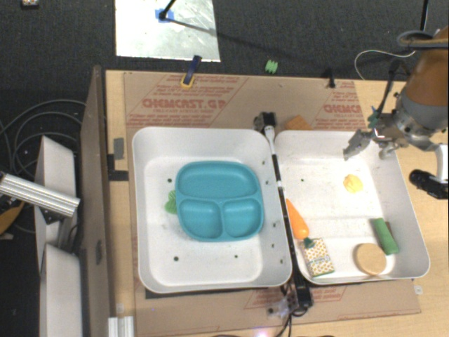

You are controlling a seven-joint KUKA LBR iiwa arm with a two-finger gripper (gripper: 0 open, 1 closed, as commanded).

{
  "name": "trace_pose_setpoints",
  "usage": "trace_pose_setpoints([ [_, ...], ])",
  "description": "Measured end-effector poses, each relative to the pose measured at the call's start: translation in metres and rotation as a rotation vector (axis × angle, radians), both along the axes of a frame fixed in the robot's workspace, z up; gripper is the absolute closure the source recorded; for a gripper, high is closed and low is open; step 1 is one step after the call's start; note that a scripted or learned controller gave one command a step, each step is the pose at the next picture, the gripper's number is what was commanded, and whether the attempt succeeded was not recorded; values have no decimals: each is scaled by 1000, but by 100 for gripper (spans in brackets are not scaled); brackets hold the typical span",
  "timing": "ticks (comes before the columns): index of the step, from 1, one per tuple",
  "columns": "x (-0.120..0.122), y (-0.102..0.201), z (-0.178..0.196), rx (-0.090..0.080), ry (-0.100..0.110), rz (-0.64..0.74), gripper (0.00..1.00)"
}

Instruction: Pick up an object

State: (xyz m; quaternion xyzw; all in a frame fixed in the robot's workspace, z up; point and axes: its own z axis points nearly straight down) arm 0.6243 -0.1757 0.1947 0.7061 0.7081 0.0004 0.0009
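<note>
My gripper [369,148] hangs over the back right part of the right bin [330,161], open, with nothing between its fingers. A small yellow lump [353,183] lies on the bin floor just in front of it and a little left. Along the bin's left wall lies an orange carrot [297,220]. At the front sit a patterned little box [318,257], a round tan disc [370,258] and a green cylinder [384,235].
The left bin [154,258] holds a blue divided plate [219,199] with a green item [170,202] peeking out at its left edge. An orange object [298,123] rests on the board behind the right bin.
</note>
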Motion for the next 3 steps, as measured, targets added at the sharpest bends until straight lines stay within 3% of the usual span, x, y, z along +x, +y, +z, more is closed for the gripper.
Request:
trace_pose_setpoints([
  [1,-11,-32,-94,1,7,-4,0],
  [2,-18,-29,-61,0,-1,-3,0],
  [3,-13,-30,-101,0,3,0,0],
])
